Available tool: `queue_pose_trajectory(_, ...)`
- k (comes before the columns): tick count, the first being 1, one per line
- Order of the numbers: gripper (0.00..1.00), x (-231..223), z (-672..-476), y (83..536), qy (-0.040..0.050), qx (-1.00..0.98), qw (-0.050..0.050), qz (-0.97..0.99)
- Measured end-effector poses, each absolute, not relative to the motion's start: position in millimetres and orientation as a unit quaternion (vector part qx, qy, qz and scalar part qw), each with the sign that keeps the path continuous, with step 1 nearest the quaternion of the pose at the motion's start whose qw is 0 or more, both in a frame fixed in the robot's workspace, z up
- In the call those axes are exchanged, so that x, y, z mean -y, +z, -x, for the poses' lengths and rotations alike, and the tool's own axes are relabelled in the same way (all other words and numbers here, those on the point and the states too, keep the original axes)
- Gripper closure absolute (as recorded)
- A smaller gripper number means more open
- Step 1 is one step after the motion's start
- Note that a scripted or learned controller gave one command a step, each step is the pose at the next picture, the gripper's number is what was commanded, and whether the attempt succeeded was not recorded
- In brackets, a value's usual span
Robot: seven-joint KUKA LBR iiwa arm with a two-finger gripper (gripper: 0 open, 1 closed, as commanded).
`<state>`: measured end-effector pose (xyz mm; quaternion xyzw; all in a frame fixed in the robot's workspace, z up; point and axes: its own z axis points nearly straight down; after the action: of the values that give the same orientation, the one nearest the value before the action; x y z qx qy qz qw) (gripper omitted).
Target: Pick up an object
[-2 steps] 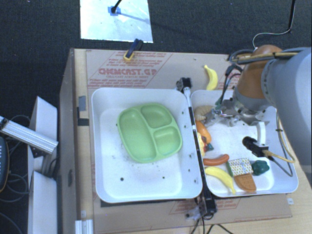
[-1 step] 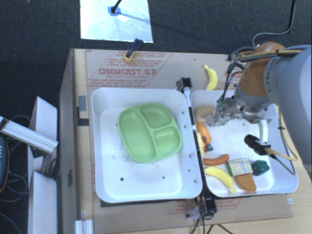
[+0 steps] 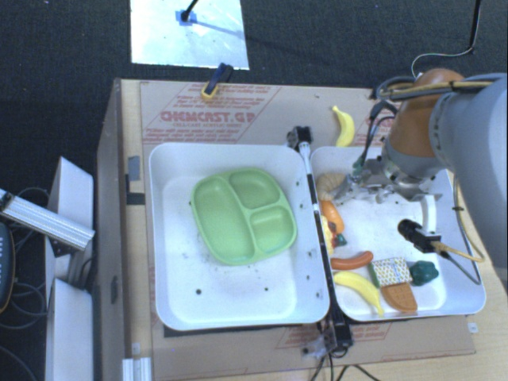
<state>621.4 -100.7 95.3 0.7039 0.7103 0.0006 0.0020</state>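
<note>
My gripper (image 3: pixel 363 179) hangs low over the far left part of the right bin (image 3: pixel 381 221), beside a tan toy piece (image 3: pixel 329 185). Nothing can be seen held in it. Below the tan piece an orange toy (image 3: pixel 332 217) lies against the bin's left wall. Along the near side lie a red sausage (image 3: pixel 352 260), a yellow banana (image 3: pixel 359 290), a patterned block (image 3: pixel 390 271), a dark green piece (image 3: pixel 424 272) and an orange-brown slice (image 3: pixel 399 296).
A green divided plate (image 3: pixel 244 215) lies in the left bin (image 3: pixel 163 236). A second banana (image 3: pixel 344 125) lies outside the bins on the cardboard behind the right bin. A yellow and black tool (image 3: pixel 216 82) sits at the bench's far edge.
</note>
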Motion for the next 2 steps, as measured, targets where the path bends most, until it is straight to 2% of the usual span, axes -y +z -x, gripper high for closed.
queue_pose_trajectory(1, 1.00, 100.8, -622.3, 106.2, 0.0013, -0.712, 0.003, -0.702)
queue_pose_trajectory(2, 0.00, 100.9, -622.3, 106.1, 0.0010, -0.712, 0.003, -0.702)
